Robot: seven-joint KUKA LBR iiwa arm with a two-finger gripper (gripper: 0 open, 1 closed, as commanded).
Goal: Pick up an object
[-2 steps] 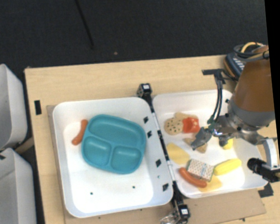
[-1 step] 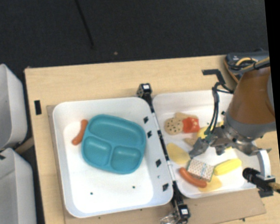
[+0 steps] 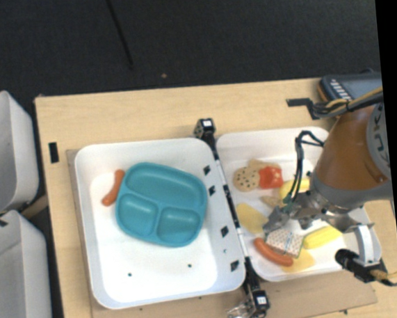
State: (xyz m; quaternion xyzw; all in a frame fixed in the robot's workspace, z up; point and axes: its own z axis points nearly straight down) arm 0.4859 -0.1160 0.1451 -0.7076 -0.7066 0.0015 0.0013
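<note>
Arm's pincer (image 3: pixel 282 218), grip state unclear, over right bin (image 3: pixel 242 143); one teal plate (image 3: pixel 162 204), two sausages (image 3: pixel 112 187)

A pale wooden bench top (image 3: pixel 138 115) with a light, flat surface sits in the middle of the scene. Beyond its far edge and to its left lies a dark, almost black carpeted floor (image 3: pixel 172 31), crossed by a thin dark cable (image 3: pixel 120 33). Left of the bench stand two white, rounded, padded-looking blocks (image 3: pixel 4 208), one behind the other. Light falls evenly, without strong shadows.
</note>
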